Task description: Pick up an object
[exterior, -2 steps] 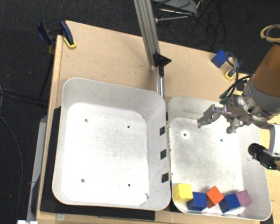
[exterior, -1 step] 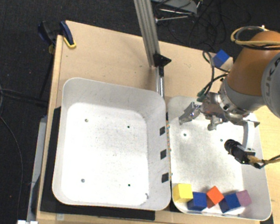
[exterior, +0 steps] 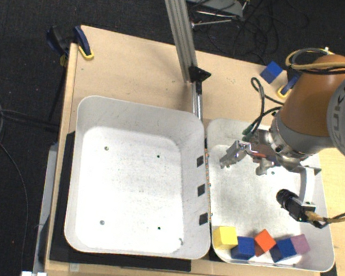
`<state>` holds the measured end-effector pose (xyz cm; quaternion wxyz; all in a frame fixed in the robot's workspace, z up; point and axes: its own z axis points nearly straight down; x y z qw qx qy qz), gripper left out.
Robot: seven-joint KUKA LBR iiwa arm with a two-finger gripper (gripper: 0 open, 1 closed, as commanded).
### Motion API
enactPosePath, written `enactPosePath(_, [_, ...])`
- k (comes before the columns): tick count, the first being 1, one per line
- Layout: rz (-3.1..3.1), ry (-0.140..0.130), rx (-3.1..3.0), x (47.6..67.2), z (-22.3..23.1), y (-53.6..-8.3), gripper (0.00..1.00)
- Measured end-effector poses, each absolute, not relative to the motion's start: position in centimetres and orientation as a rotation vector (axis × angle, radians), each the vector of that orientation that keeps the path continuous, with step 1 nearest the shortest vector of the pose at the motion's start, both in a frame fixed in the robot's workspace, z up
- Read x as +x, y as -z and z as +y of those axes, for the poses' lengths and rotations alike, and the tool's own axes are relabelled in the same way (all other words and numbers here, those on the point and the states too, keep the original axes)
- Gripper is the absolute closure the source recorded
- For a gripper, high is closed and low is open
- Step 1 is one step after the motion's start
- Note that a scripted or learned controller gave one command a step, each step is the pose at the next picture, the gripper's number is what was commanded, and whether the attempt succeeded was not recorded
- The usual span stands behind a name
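- Since the task names no particular object, the likely candidates are the blocks huddled along the near edge of the right bin (exterior: pixel 320 200): a yellow block (exterior: pixel 226 235), a blue block (exterior: pixel 244 247), an orange block (exterior: pixel 265 240), a second blue block (exterior: pixel 284 249) and a pale purple block (exterior: pixel 300 243), all touching or just beside one another.
- The gripper (exterior: pixel 246 157) hangs over the far part of that same bin, well apart from the cluster, with nothing between its fingers; they look spread apart, one (exterior: pixel 231 155) reaching toward the divide between the bins.
- Judged from this, the step in hand is the approach: no block is grasped or lifted yet.
- The next move calls for travelling toward the near edge and descending on a block with free sides; the yellow one at the end of the row seems easiest, though the bin wall crowds it.
- The left bin (exterior: pixel 84 151) sits beside it on the bench (exterior: pixel 132 67).
- On the arm (exterior: pixel 338 97), part of the lettering "KUK" reads along the grey casing; no other writing is legible.
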<state>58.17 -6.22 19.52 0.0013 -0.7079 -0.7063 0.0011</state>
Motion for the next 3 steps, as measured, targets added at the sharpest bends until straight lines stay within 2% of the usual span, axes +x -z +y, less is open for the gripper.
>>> enactPosePath(1, [-2.225,-0.001,-2.214,56.5,-3.5,-19.5,0.00])
enactPosePath(2, [-2.222,0.001,-2.221,56.6,-3.6,-20.5,1.00])
enactPosePath(3, [-2.230,0.001,-2.208,56.1,3.7,-19.5,1.00])
